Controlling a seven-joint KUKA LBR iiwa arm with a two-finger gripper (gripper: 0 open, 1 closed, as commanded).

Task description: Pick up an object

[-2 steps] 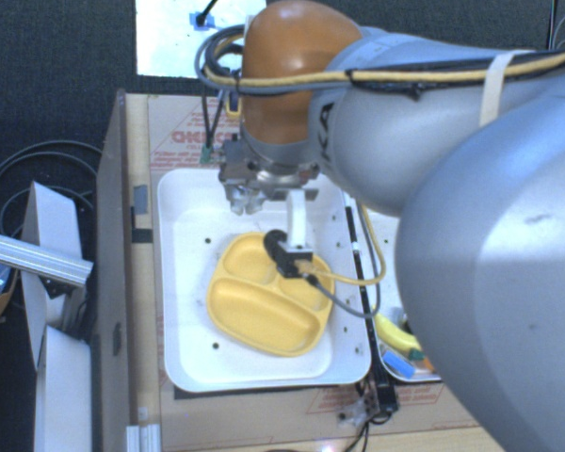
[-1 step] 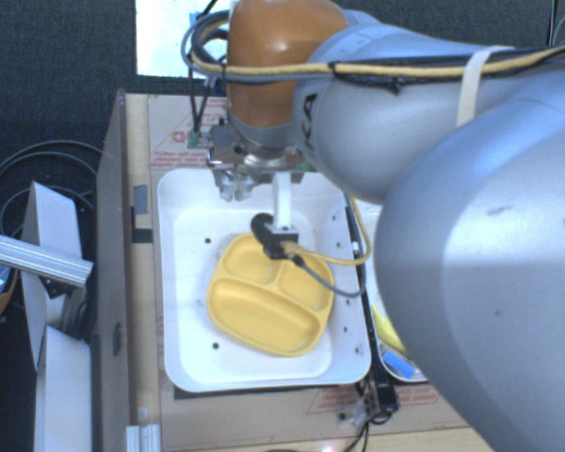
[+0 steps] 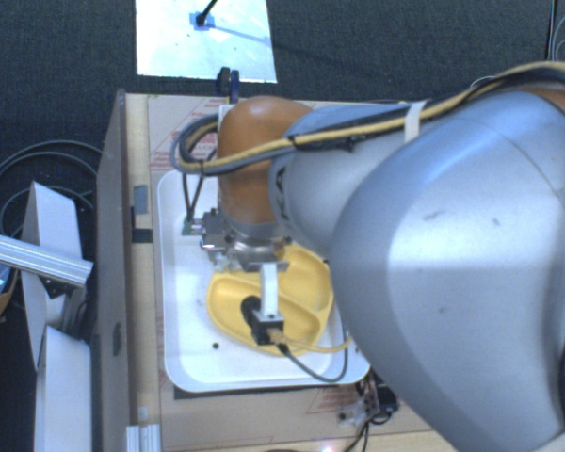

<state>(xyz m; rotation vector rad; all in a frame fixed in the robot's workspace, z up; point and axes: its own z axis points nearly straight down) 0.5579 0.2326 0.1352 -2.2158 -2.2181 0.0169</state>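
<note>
Over the white bin, the end effector hangs just above a yellow dish; I cannot tell if it is spread wide or squeezed tight.

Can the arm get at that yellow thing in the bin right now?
Probably yes: the gripper sits directly over the yellow object in the white bin, and nothing visible crowds it.
</note>
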